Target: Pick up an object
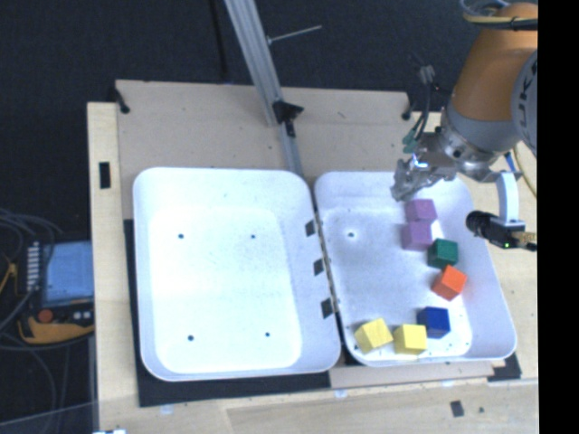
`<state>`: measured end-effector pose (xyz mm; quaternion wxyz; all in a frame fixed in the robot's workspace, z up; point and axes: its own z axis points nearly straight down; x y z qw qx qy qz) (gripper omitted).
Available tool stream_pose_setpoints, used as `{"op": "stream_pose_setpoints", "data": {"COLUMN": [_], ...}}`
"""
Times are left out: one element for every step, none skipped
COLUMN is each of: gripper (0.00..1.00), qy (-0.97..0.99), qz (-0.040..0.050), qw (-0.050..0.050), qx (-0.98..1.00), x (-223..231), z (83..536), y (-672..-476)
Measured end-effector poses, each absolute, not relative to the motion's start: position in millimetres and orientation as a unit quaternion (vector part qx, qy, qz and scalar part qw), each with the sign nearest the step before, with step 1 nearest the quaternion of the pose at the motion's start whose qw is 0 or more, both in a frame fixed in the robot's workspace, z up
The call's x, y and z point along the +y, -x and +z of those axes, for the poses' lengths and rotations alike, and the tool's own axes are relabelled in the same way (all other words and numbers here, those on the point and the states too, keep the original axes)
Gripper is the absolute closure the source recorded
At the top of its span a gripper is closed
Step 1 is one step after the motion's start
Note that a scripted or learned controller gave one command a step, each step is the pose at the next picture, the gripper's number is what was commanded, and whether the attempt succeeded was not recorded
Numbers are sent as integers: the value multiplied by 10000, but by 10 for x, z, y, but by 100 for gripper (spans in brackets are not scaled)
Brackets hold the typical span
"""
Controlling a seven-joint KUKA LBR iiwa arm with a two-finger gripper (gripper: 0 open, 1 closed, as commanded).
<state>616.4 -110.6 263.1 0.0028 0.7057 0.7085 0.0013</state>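
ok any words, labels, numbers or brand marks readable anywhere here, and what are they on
No text can be read in this view.
The blue box at the bench's left edge: any marking is too blurred to read.
The blocks in the right bin, the left bin and the arm show no lettering.

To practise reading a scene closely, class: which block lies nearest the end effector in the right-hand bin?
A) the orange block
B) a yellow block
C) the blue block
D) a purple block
D: the end effector hangs at the far end of the right bin, just above the purple blocks, while the green block, orange block, blue block and yellow blocks lie further toward the near edge.
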Motion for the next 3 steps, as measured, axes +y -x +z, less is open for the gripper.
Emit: {"op": "stream_pose_setpoints", "data": {"gripper": [100,100,100], "qy": [-7053,-7045,-7048], "qz": [-4,7,3], "qw": [-5,-4,-6], "qx": [7089,7097,7094], "x": [-648,-147,259], "z": [2493,2579,2575], "y": [-5972,-5823,-5697]}}
